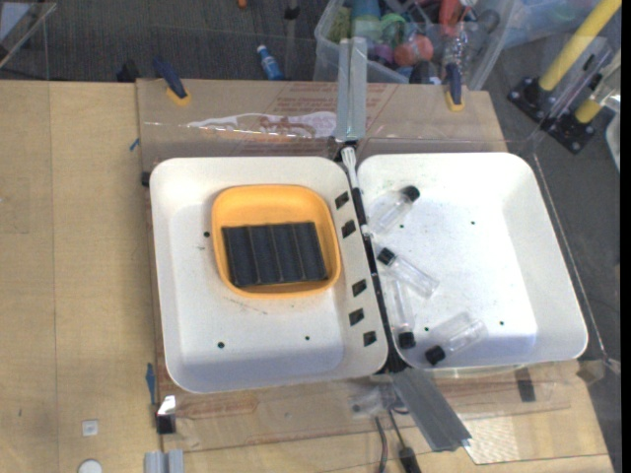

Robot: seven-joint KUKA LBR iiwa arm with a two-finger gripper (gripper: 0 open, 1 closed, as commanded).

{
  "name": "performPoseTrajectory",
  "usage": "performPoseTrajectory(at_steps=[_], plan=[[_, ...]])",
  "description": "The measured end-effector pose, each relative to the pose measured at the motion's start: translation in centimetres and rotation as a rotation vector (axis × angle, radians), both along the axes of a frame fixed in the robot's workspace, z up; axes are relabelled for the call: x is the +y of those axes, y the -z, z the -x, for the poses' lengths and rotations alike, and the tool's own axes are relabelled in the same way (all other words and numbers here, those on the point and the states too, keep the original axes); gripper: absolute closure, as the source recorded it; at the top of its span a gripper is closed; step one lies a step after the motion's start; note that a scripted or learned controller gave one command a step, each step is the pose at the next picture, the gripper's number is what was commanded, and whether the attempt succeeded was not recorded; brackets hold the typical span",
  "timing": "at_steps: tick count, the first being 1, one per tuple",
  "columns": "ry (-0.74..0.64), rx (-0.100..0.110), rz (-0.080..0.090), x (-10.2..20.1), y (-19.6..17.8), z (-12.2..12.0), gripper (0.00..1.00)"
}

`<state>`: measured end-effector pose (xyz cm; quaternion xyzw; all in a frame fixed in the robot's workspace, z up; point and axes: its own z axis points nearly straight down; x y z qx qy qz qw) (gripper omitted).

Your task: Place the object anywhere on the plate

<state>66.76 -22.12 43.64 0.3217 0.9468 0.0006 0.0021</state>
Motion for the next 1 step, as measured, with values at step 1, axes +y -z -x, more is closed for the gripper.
performPoseTrajectory(at_steps=[1], plan=[[-0.156,0.0,0.0,0.13,-0.05,0.54,1.0]])
